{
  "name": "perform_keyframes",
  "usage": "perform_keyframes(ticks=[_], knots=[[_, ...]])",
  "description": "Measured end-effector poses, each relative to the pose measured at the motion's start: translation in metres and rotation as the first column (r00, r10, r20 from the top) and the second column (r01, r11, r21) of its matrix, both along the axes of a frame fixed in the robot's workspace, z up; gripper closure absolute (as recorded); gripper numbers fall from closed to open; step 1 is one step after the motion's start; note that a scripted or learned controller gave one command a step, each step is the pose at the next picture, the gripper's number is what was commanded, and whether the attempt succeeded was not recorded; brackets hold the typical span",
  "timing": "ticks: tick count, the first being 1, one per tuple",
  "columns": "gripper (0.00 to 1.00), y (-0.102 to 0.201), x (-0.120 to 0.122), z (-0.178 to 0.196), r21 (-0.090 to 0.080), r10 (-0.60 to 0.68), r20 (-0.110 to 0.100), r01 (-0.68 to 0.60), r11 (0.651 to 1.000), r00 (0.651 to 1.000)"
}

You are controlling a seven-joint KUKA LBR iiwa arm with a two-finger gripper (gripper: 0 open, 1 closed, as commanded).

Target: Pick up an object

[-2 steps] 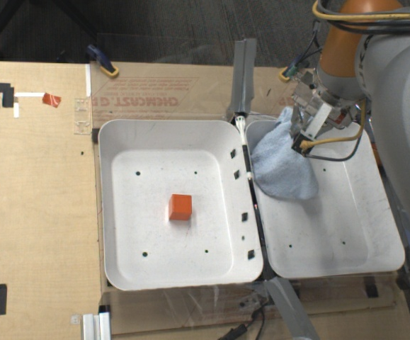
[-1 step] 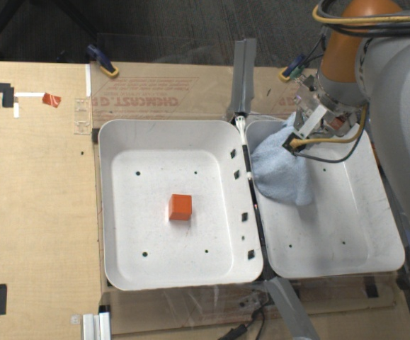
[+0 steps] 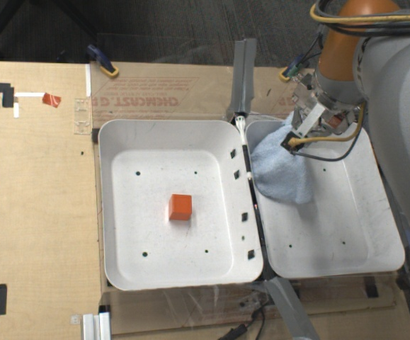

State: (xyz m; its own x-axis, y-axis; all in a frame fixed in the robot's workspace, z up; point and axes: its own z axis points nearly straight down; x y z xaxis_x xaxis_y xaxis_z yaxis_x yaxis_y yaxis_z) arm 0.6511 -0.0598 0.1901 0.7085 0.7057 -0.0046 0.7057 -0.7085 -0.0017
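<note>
Landmark: the cloth (image 3: 279, 172), a blue-grey heap in the right bin (image 3: 339, 218), against that bin's left wall and toward its far end.
Gripper: the gripper (image 3: 311, 126) sits at the cloth's upper right corner, touching it or just above it; the wrist hides the contact.
Gripper state: cannot tell whether it is clenched or released, so no hold on the cloth can be claimed.
Arm: the arm (image 3: 346, 27) comes in from the right of the cloth, and its orange band stands above and to the right of it.
Cloth shape: it is bunched, with a narrow peak rising toward the gripper, while the broad lower part looks to rest on the bin floor.
Cube: an orange cube (image 3: 180, 207) lies well to the left of the cloth, alone in the middle of the left bin (image 3: 155, 161), untouched.
Likely target: the cloth, judging by how close the gripper is to it; the cube is too far off to be the aim.
Done: the reach looks finished, with the gripper down at the cloth.
Left: a sure grasp and a clear lift, since no part of the cloth is plainly off the bin.
Progress: roughly midway, at the grasping stage, in my judgement.
Risk: a pinch at the peak alone may slip, and the cloth would drop back.
</note>
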Motion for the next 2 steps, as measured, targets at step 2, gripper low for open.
perform_keyframes(ticks=[2], knots=[[1.00, -0.042, -0.006, -0.024, 0.002, 0.138, -0.001, -0.138, 0.990, 0.990]])
